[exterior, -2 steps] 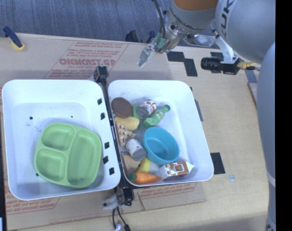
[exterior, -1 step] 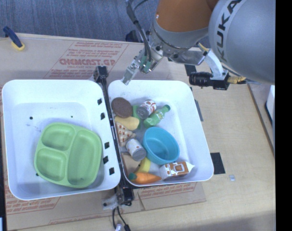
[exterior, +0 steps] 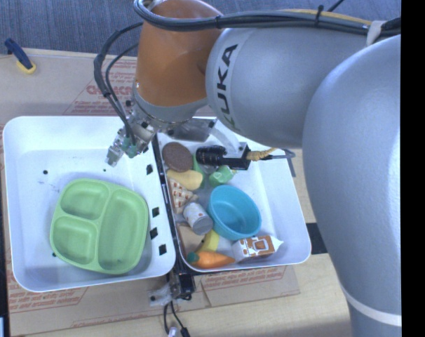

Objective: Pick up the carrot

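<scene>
Tool (exterior: 123, 148) hangs left of frame centre, over the left bin's (exterior: 16, 188) upper right corner, arm reaching from the right; open or closed, unclear. Carrot (exterior: 214, 260) lies at the right bin's (exterior: 288, 213) lower edge.

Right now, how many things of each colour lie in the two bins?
Green: 2, plate and small piece
Yellow: 2, lump and curved piece
Blue: 1, bowl
Orange: 1, carrot
Brown: 1, disc
Silver: 1, can
Printed: 1, carton
Total: 9 that I can tell apart
</scene>
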`<state>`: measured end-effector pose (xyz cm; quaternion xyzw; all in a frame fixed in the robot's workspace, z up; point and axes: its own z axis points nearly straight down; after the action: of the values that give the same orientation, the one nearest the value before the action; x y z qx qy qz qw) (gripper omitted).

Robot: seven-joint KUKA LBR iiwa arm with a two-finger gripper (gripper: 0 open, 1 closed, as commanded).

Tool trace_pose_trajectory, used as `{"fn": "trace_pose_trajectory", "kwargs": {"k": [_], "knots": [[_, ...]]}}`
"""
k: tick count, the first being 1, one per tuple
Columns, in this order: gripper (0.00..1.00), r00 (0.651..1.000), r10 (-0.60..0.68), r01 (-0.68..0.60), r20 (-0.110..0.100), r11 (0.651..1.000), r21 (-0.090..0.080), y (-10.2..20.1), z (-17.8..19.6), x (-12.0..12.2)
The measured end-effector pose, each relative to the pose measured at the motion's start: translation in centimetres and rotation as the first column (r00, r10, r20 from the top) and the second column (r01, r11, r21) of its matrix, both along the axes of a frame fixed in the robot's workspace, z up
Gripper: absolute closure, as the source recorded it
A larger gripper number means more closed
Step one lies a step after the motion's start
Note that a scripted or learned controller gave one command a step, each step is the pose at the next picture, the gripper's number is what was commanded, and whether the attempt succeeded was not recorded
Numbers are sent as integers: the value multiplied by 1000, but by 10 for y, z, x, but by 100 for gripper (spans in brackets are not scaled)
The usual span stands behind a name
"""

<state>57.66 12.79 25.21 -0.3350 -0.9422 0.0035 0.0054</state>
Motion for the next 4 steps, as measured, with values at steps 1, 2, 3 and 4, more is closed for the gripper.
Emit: {"fn": "trace_pose_trajectory", "kwargs": {"k": [1,2,3,4], "knots": [[100,975,-222,222,-5,975,-7,76,-121,-106],[100,999,-32,32,12,1000,0,83,-57,-99],[100,986,-163,163,21,987,3,77,67,-59],[100,944,-329,329,14,944,-3,39,62,-34]]}}
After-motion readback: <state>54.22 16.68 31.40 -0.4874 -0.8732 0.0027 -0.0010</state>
